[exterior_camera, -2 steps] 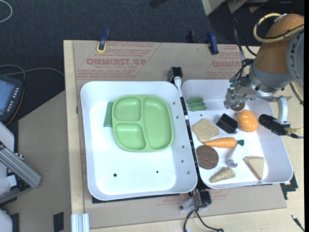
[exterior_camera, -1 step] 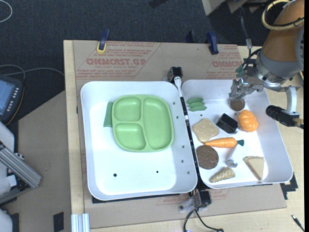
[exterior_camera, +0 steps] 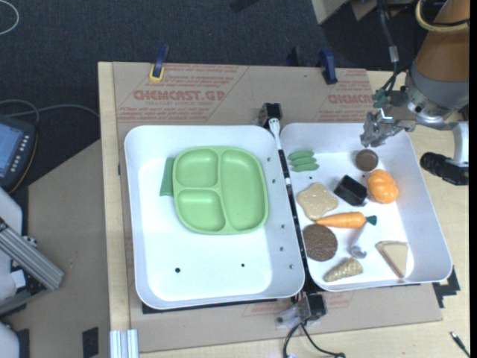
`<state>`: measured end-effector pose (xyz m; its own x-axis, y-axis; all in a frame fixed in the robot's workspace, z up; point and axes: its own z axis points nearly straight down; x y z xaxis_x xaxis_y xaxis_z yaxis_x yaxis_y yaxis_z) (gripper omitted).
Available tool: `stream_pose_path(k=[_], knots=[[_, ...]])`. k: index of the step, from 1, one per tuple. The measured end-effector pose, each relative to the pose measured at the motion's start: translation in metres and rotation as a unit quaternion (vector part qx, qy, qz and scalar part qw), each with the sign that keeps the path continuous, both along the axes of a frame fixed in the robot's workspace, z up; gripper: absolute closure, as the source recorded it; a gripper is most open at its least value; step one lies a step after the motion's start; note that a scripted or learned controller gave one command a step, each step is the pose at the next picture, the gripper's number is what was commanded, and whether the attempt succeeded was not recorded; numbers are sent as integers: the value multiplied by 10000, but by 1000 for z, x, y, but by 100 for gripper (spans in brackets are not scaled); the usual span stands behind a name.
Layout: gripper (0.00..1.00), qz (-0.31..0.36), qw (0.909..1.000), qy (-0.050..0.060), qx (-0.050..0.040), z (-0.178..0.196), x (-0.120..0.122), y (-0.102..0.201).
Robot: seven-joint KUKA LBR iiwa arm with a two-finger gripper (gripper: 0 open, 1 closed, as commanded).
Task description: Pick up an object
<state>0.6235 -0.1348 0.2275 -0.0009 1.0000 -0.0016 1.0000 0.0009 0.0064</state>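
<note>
Brown round disc (exterior_camera: 365, 159) lies just below our end effector (exterior_camera: 371, 138), likely our target since we hover right above it; the orange fruit (exterior_camera: 382, 186) sits further below-right, and we cannot tell our grip's state

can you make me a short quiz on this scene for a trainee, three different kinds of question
1. True or false: the green three-compartment plate lies in the left white bin.
2. Which item lies closest below the gripper?
A. the small round brown disc
B. the orange carrot with a green tip
C. the pale wedge-shaped slice
3. Fill in: the black block lies just left of the round ______ fruit.

Key
1. True.
2. A. The disc lies in the right white bin, just under the gripper.
3. Orange.
</note>
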Motion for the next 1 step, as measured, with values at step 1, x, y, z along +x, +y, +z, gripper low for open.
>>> stream_pose_path(k=[1], knots=[[100,20,10000,39,16,-9,2,59]])
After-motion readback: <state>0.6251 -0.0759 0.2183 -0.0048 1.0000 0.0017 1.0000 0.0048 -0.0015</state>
